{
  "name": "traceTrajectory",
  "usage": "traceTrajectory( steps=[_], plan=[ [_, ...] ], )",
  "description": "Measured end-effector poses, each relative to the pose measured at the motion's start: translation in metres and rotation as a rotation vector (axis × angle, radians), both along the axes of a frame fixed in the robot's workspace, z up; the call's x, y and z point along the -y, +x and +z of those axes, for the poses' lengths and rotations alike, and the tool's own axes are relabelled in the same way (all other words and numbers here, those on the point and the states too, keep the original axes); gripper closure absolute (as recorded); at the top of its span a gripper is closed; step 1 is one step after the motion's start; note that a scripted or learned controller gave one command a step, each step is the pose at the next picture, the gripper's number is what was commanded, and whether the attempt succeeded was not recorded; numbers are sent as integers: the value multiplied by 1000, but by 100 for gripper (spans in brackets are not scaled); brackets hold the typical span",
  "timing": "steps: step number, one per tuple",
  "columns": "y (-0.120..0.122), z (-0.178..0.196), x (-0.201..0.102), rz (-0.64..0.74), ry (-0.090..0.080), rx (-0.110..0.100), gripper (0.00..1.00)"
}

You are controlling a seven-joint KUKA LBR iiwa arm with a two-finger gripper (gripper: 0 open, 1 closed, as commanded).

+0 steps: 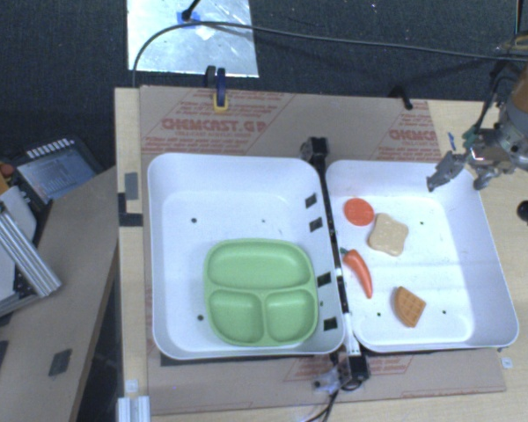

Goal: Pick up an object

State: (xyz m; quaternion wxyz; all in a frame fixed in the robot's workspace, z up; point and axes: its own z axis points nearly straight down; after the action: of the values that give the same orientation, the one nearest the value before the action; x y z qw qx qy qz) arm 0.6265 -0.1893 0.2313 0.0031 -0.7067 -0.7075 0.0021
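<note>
The right bin (pixel 488 262) holds a red disc (pixel 359 211), a tan bread slice (pixel 388 235), a red chili pepper (pixel 359 272) and a small waffle piece (pixel 408 306), all lying apart with nothing over them. The gripper (pixel 462 172) hangs open and empty over that bin's far right corner. The left bin (pixel 172 236) carries a green divided tray (pixel 260 290), and the brown sheet (pixel 246 117) on the worktop reads "CHEMCAST GP".
</note>
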Motion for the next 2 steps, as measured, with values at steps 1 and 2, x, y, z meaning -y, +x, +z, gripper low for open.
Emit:
traceTrajectory(
  steps=[1, 2],
  plan=[
    [2, 5, 0, 2, -2, 9, 0],
    [1, -36, 0, 1, -2, 7, 0]
  ],
)
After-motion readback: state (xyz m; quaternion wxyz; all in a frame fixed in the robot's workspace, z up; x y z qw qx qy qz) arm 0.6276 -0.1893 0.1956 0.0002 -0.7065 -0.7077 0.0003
